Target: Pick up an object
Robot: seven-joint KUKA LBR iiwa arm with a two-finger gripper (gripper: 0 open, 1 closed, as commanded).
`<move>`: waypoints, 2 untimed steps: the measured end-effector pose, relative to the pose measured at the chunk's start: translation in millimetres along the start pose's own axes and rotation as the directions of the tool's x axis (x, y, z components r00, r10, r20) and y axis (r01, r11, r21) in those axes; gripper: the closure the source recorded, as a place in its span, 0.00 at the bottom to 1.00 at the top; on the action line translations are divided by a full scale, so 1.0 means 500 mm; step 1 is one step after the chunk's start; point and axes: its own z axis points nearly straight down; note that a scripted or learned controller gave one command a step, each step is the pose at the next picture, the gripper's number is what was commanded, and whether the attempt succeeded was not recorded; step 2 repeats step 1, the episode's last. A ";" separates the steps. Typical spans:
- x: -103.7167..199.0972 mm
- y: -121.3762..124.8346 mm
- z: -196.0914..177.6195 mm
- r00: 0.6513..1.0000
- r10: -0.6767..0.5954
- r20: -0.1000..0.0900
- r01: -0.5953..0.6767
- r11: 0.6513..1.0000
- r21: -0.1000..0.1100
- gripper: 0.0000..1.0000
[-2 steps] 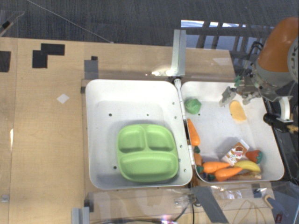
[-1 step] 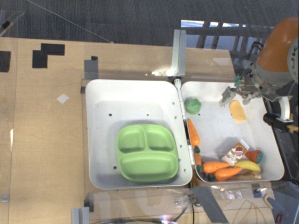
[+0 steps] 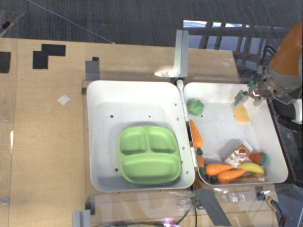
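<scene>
My gripper (image 3: 247, 97) hovers over the far right part of the right bin (image 3: 218, 96), with its two fingers apart and nothing between them. Just below it, a pale orange flat piece (image 3: 242, 114) lies on the bin floor. A green leafy lump (image 3: 195, 107) rests at the bin's far left. An orange carrot (image 3: 195, 134) lies along the left wall. At the near edge sits a pile: two carrots (image 3: 219, 168), a yellow banana (image 3: 251, 168), a small printed carton (image 3: 238, 155) and a red-orange piece (image 3: 258, 158).
The left bin (image 3: 109, 103) holds a green divided plate (image 3: 149, 154) near its front. A metal post (image 3: 182, 51) stands behind the divider between the bins. The arm's orange band (image 3: 289, 56) is at the right edge.
</scene>
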 end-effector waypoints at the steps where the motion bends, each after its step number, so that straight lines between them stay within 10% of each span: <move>1: -0.006 0.004 0.094 1.000 -0.001 0.000 0.001 1.000 -0.002 0.00; 2: -0.006 0.004 0.094 1.000 -0.001 0.000 0.001 1.000 -0.002 0.00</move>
